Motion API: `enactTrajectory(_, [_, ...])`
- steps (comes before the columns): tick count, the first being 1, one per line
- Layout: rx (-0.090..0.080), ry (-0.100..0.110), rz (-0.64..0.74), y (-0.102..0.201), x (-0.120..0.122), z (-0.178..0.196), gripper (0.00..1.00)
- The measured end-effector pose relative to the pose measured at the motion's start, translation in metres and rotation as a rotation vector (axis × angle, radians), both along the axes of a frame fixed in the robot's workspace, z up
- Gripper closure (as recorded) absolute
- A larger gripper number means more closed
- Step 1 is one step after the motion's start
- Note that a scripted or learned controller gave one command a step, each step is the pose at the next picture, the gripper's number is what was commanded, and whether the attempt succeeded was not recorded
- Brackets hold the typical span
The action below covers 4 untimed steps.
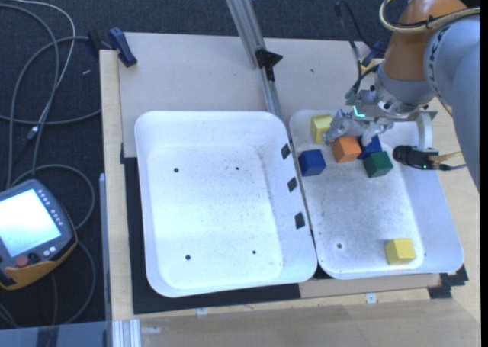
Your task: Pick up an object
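My gripper (352, 130) is low in the far part of the right bin (427, 216), right over a cluster of blocks. An orange block (347, 149) lies directly under it, touching or almost touching the gripper. A green block (377, 164) sits just right of the orange one, with a dark blue block (373, 144) partly hidden behind it. A yellow block (320, 126) lies to the gripper's left, near the bin's far left corner. Another blue block (311, 162) rests by the bin's left wall. A second yellow block (400, 250) lies alone at the near right.
The left bin (152, 147) stands beside the right one, and the two meet at a ridge with black clips (293, 184). A slanted metal rail (248, 21) crosses the far bench. A teach pendant (30, 231) and cables lie on the floor at left.
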<state>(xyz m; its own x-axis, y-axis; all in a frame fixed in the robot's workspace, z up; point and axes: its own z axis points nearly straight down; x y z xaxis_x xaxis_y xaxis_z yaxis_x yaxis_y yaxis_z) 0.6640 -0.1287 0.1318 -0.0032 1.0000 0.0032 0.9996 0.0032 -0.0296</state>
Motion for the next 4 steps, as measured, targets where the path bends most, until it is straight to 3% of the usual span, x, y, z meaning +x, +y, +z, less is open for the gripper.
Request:
enactTrajectory(1, [-0.003, 0.007, -0.004, 0.007, -0.001, -0.011, 0.00])
enactTrajectory(2, [0.021, 0.045, 0.007, -0.036, 0.003, -0.038, 0.00])
enactTrajectory(3, [0.016, 0.050, 0.010, -0.035, 0.002, -0.028, 1.00])
enactTrajectory(4, [-0.014, 0.028, 0.000, 0.006, -0.003, -0.033, 1.00])
